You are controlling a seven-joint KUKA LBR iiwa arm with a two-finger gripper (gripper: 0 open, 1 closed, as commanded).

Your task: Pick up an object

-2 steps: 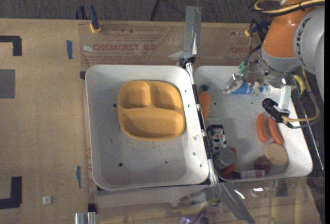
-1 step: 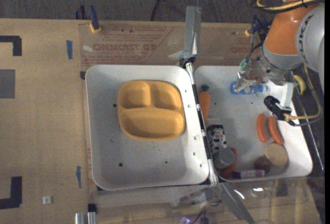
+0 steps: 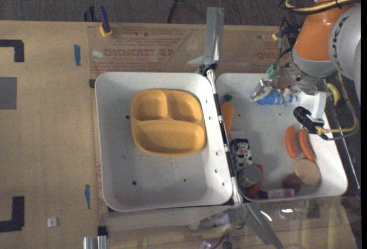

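Camera view: the yellow divided plate (image 3: 168, 121) lies in the left bin (image 3: 109, 144). In the right bin (image 3: 338, 176), a carrot (image 3: 227, 115) rests by the divider, hot dogs (image 3: 300, 143) further right. The gripper (image 3: 274, 92) hovers above the bin's far end, its grip hidden. This looks like the approach; next it must descend over one object.

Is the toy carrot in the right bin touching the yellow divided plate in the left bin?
Apart. The camera view shows the carrot in the right bin, the plate in the left bin, with both bin rims between them.
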